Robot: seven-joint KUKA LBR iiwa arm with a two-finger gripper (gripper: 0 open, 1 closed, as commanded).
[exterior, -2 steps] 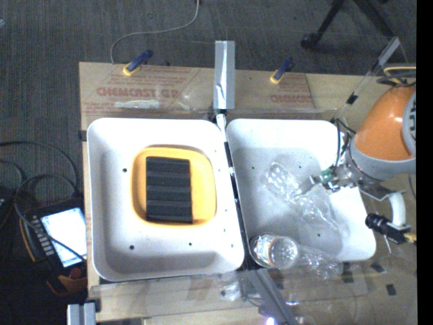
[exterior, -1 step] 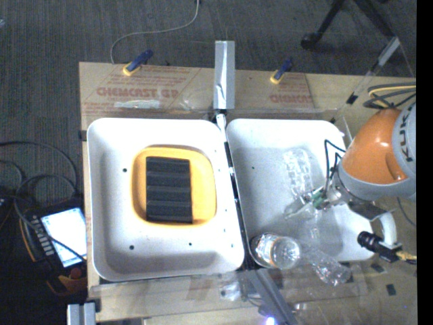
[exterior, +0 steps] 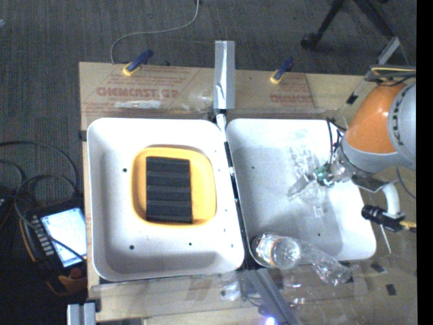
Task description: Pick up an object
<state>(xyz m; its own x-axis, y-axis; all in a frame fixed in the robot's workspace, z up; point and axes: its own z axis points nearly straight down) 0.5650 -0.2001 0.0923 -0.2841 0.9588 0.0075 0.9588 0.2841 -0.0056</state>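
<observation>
My gripper (exterior: 323,175) reaches into the right bin (exterior: 270,202) from the right, low over its right half. A clear, crumpled plastic piece (exterior: 302,166) lies right beside and under its tip; whether it is held is hidden by glare and the see-through material. A clear plastic bottle (exterior: 287,253) lies on its side at the right bin's front rim. In the left bin (exterior: 108,249) rests a yellow dish-shaped thing (exterior: 141,181) with a black ridged block (exterior: 169,189) on top of it.
The grey arm with its orange band (exterior: 380,119) hangs over the right bin's right rim. A metal post (exterior: 224,73) stands behind the wall between the bins. Two clamps (exterior: 138,61) sit on the cardboard at the back.
</observation>
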